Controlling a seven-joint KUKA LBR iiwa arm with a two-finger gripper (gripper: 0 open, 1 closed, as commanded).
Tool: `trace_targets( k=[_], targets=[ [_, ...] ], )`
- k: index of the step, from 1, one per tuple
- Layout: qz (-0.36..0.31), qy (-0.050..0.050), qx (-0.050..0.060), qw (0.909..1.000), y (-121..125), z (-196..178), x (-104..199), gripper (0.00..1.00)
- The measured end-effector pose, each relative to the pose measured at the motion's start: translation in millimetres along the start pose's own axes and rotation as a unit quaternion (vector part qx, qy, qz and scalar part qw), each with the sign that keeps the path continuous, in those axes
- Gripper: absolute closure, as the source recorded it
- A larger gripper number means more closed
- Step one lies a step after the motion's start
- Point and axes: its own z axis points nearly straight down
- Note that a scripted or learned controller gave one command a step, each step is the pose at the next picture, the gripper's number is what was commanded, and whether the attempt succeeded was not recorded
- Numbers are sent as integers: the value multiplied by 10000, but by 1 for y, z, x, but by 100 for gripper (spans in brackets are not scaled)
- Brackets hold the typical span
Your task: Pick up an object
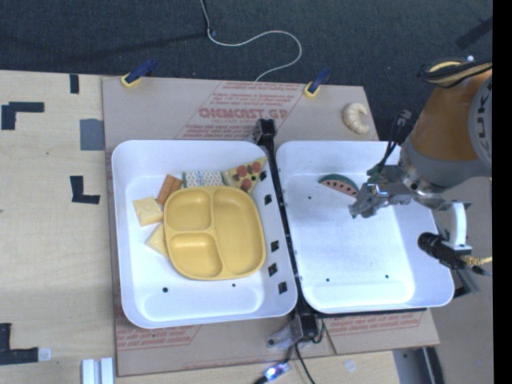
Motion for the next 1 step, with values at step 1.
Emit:
trace_targets(
  k=[1],
  targets=[
    [0,6,17,10000,1,-19,1,100]
  ],
)
